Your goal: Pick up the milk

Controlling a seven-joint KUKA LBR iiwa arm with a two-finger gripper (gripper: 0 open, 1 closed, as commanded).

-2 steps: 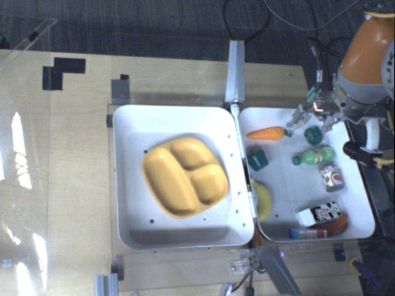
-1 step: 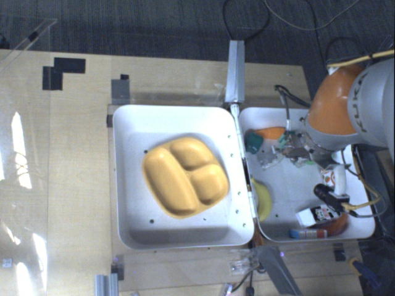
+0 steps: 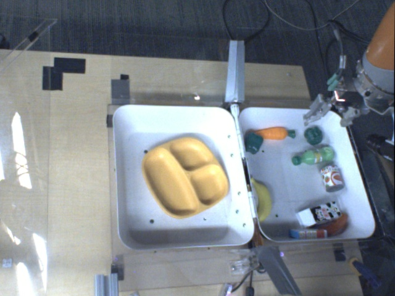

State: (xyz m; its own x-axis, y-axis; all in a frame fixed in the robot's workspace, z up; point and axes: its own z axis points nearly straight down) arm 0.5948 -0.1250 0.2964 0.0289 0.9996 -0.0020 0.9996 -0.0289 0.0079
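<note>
- Camera view: gripper [image 3: 330,108] at upper right, over the right bin's [image 3: 281,224] far corner; fingers spread apart, nothing between them; arm cut off by the frame edge.
- Milk carton [image 3: 321,214] well below the gripper, near the bin's near edge, lying flat, print too small to read.
- Green bottle [image 3: 313,157] just below the gripper.
- Carrot [image 3: 274,133] left of the gripper.
- Yellow bread loaf [image 3: 184,176] far left in the left bin [image 3: 129,221].

We see the arm [image 3: 379,73]: grey body w/ orange band up top, pale metal gripper [image 3: 330,108], teal bits & thin cables near wrist.
</note>
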